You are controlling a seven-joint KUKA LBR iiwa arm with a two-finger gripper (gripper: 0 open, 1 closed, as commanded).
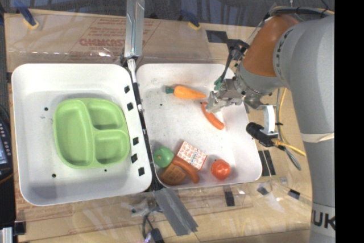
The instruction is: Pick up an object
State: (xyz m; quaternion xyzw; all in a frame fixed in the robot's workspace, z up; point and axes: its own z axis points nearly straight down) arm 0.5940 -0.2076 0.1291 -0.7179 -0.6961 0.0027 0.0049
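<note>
The grey arm (307, 60) enters from three o'clock, its orange band (263, 48) sitting above the wrist; the gripper (215, 105) hangs low over the right bin (170, 139), near that bin's two o'clock edge; whether its jaws are spread or pressed together cannot be told from this slanted look, since the wrist body covers them.

Directly under the tool lies a small orange-red chilli-like piece (214, 118), touching or just beside the tool tip; nothing is seen lifted clear of the bin floor. At ten o'clock from the gripper rests a toy carrot (189, 93) with a green stub, lying flat and pointing roughly toward nine o'clock.

Along the right bin's six o'clock side sit a green round fruit (164, 155), a brown sausage-shaped item (176, 173) just beside it, a patterned small box (191, 155) leaning on that item, and a red tomato (220, 169) at the box's four o'clock.

The left bin (28, 99) holds a green divided plate (91, 132) near its centre.
</note>
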